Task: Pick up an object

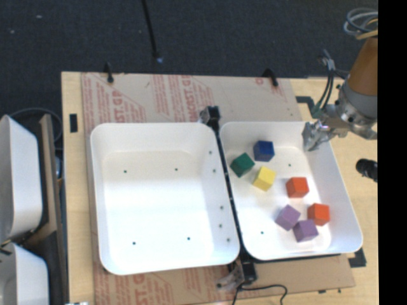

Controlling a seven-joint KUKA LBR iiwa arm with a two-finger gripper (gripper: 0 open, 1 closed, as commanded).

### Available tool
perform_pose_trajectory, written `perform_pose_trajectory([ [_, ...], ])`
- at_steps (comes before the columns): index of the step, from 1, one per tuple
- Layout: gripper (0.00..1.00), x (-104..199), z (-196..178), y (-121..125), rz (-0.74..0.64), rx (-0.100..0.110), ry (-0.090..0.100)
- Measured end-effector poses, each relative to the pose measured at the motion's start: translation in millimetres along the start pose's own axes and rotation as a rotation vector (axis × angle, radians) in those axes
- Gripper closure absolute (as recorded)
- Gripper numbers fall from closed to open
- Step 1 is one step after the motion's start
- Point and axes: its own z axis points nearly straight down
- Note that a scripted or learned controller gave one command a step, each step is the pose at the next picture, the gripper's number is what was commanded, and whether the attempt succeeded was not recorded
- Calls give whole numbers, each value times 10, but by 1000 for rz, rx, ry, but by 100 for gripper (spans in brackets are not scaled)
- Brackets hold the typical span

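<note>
Hanging over the far right corner of the right bin, the gripper sits above the bin's upper rim, with the grey arm and its orange band leading off to the right. Whether the fingers are spread or clenched cannot be told from this slanted look down; nothing shows between them.

All the things to pick lie in the right bin, apart from the gripper. A blue cube rests nearest the far wall, with a green cube just beside it to the left and a yellow cube just below both. A red cube lies to the right of the yellow one, below the gripper. Nearer the front rim, an orange cube sits beside two purple cubes: one purple cube to its left, and the other purple cube just below, the pair close together and seemingly touching.

The left bin stands side by side with the right one, their inner walls meeting along a dark seam. Both bins rest on a cardboard sheet with red lettering, laid on the bench. A black clamp sits at the far end of the seam between the bins
</note>
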Motion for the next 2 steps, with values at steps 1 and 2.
perform_pose_trajectory([
  [1, 100, 526, 129, -64, -1, 0, 1],
  [2, 100, 1086, 57, -74, -2, -1, 1],
])
